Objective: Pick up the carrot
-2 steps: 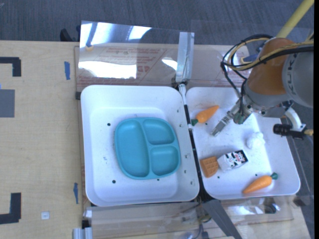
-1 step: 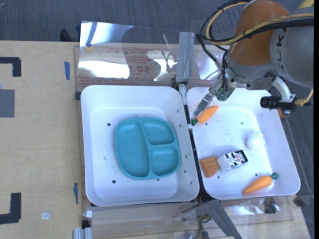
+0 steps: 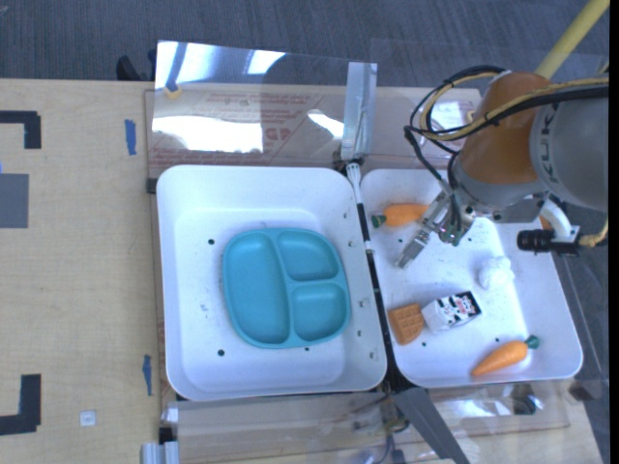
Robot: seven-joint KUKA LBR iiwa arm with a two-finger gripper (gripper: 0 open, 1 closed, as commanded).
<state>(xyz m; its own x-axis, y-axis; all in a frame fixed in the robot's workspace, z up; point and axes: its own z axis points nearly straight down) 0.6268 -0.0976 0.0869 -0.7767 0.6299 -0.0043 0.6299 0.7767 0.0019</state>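
Left of centre, the left bin [image 3: 184,259] holds a teal divided tray [image 3: 286,286], three compartments. Above it, a clear panel [image 3: 251,104] with reddish print, too blurred to read.

Right of the divider, the right bin [image 3: 551,298] has two carrot-like pieces. One carrot [image 3: 401,216] lies in the bin's upper left corner, long axis roughly left-right across the frame, green end toward the divider. A second carrot [image 3: 503,357] lies lower right, tilted, green top up-right. Between them: a waffle-like orange block [image 3: 407,323], touching or just beside a black-and-white cow-patterned item [image 3: 455,309]. Small white lump [image 3: 496,273] right of centre.

Gripper [image 3: 416,248] sits just below and slightly right of the upper carrot, fingertips pointing lower left; fingers look slightly apart with nothing between them. So the upper carrot is the nearer target: a short move up-left, then closing across its short axis, my read. The lower carrot is well apart.

Partial letters on the grey arm [image 3: 571,148] at right edge, not legible.
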